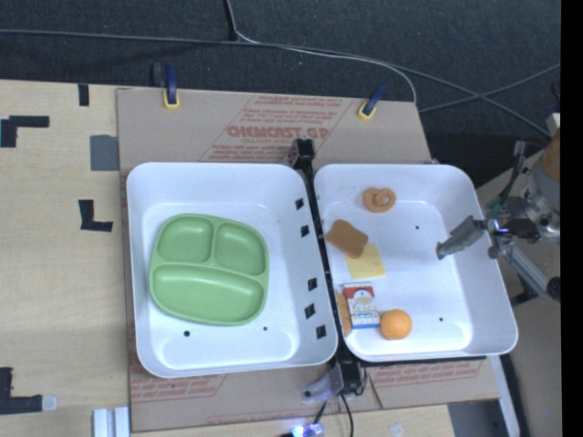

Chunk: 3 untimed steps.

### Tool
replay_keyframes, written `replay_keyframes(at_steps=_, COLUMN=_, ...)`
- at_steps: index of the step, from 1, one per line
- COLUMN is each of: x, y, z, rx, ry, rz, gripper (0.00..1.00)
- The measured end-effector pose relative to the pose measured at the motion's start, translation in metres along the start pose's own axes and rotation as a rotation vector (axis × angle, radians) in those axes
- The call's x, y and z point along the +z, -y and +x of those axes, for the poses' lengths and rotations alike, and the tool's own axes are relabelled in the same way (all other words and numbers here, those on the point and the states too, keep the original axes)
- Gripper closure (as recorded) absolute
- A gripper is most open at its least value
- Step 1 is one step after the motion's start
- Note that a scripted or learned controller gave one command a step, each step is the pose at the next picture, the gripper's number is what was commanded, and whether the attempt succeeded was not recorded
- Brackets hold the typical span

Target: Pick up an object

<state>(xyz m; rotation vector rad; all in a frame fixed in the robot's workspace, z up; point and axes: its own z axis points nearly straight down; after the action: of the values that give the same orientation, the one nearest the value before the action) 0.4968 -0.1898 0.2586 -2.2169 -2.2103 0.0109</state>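
The claw (453,242) hangs over the right-hand part of the right bin (487,330), reaching in past its right rim. Whether it is open or closed I cannot tell; only a grey tip shows, and nothing is seen held in it.

No object is picked yet, so this looks like the approach step, with the choice of target not made. All candidates lie to the left of the claw: the ring-shaped pastry (379,198) up and left of it, the brown bread piece (347,237) and the yellow slice (366,262) touching it farther left, the small printed box (361,304) and the orange fruit (395,324) down and left. The green divided plate (209,269) sits in the left bin (146,185), well apart.

The next move calls for travelling left over one object, then descending squarely onto it.
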Motion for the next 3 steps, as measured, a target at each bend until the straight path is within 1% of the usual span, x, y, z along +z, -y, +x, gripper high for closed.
replay_keyframes(at_steps=1, x=-0.006, y=-0.002, z=0.000, rx=-0.004, ry=0.003, rz=-0.011, gripper=0.00)
replay_keyframes(at_steps=2, x=0.058, y=-0.005, z=0.003, rx=-0.003, ry=0.001, rz=-0.005, gripper=0.00)
replay_keyframes(at_steps=3, x=0.117, y=0.006, z=0.006, rx=-0.003, ry=0.001, rz=-0.005, gripper=0.00)
